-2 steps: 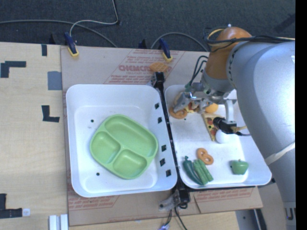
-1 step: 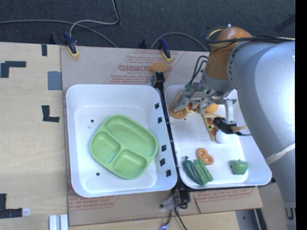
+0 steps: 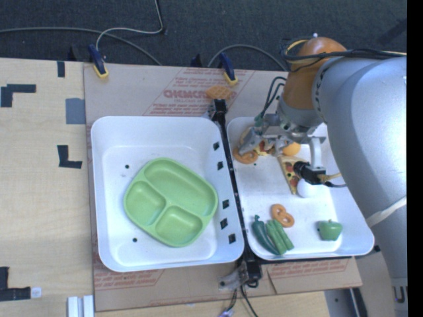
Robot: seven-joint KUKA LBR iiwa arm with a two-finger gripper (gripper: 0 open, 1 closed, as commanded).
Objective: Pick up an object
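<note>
**Jaws low over the far-left corner of the right bin, orange ring just beneath**

My jaws (image 3: 256, 140) hang over the upper-left part of the right bin (image 3: 344, 243), close to the divider shared with the left bin (image 3: 106, 177). Whether they stand wide or narrow I cannot tell; the wrist hardware hides the gap. The nearest candidate is an orange ring-shaped piece (image 3: 246, 156), lying flat on the bin floor just below and slightly left of the jaws, apparently touching or nearly touching them. I judge it the likeliest target: a short drop would bring the jaws onto it. Nothing can be seen gripped. Other pieces lie farther toward the near edge: a pretzel (image 3: 281, 214), green pods (image 3: 271, 235) with long axes running diagonally, and a green pepper (image 3: 329, 229). The left bin carries a green divided plate (image 3: 170, 201), well apart from me.
</note>
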